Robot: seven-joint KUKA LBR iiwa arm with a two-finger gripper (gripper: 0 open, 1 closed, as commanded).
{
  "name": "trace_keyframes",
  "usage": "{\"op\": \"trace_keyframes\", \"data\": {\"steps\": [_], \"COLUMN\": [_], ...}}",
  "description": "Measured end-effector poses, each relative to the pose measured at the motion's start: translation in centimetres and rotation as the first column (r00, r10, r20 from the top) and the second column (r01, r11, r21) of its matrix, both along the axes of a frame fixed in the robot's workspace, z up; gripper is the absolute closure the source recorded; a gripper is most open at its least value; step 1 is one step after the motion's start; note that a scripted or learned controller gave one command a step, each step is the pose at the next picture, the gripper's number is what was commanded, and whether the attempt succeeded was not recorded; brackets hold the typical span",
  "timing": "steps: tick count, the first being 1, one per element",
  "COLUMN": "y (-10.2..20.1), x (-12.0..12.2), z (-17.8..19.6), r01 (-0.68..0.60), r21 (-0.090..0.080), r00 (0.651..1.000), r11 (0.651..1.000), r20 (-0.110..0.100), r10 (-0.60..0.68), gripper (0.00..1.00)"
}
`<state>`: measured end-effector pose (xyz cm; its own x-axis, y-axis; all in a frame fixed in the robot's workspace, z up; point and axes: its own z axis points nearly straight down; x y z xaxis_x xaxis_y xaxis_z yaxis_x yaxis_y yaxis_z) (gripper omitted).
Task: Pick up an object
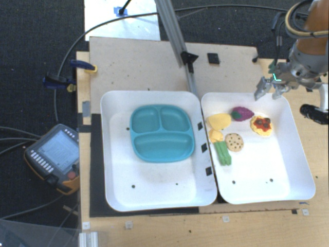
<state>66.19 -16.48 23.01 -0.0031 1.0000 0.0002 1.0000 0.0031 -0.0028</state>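
Camera view, from above at a slant: a pale bench [144, 66] carries two shallow white bins side by side. The left bin [118, 184] holds a teal divided plate [162, 133] with three compartments, lying flat toward the bin's far half. The right bin [267, 184] holds a cluster of small toy foods near its far-left part. The grey arm [308, 40], with its orange band, reaches in from the right, and the gripper [270, 89] hangs over the far-right corner of the right bin, its two fingers spread apart with nothing between them.

The toy foods all lie apart from the fingers, nearer the viewer and to the left. Closest are the purple piece [241, 113] and the small pizza [261, 125], the pizza just below the gripper in the view. Farther left sit a yellow piece [219, 121], a smaller yellow piece [216, 135], a green vegetable [223, 152] and a speckled cookie [234, 142].

On the dark floor to the left rests a teach pendant [54, 156], with cables running around it.
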Motion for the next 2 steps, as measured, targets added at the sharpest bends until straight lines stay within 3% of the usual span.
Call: {"op": "trace_keyframes", "data": {"steps": [1,2], "y": [0.0,0.0], "x": [0.1,0.6], "z": [0.3,-5.9], "r01": [-0.001,-0.002], "r21": [-0.001,-0.001], "r00": [1.000,1.000], "r11": [1.000,1.000], "r20": [0.006,0.002], "r10": [0.001,0.002], "gripper": [0.00,0.00]}}
